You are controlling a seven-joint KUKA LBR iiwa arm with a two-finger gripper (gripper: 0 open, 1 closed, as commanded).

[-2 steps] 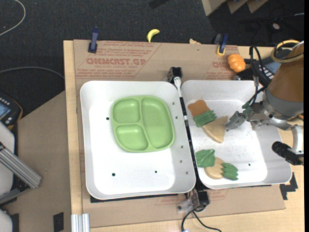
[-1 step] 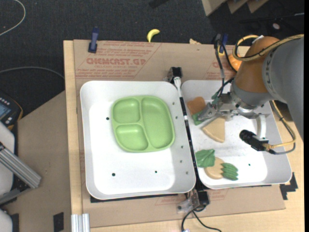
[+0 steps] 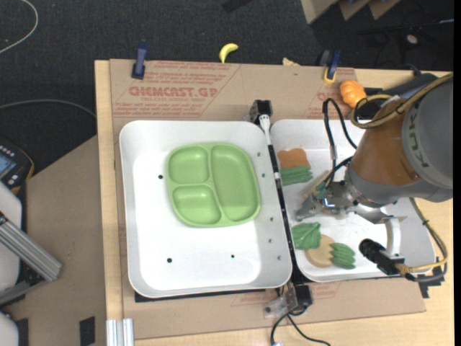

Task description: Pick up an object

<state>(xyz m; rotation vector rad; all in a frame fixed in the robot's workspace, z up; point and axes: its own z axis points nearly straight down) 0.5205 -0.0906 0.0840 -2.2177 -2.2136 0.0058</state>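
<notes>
My gripper (image 3: 315, 202) hangs low over the middle of the right bin (image 3: 421, 225), and the grey arm with its orange band reaches in from the right. Just up and left of the gripper lie an orange-brown block (image 3: 291, 156) and a green leafy piece (image 3: 296, 174). Below it, near the bin's front left, are a dark green leaf (image 3: 305, 233), a tan round piece (image 3: 315, 257) and a green ridged piece (image 3: 343, 254). I see nothing held in the gripper. The arm hides the bin's right half.
The left bin (image 3: 144, 215) holds a light green divided plate (image 3: 214, 184). On the cardboard behind the bins are a small yellow banana (image 3: 228, 50), an orange object (image 3: 351, 91) and two blue clamps (image 3: 139, 60) (image 3: 331, 65).
</notes>
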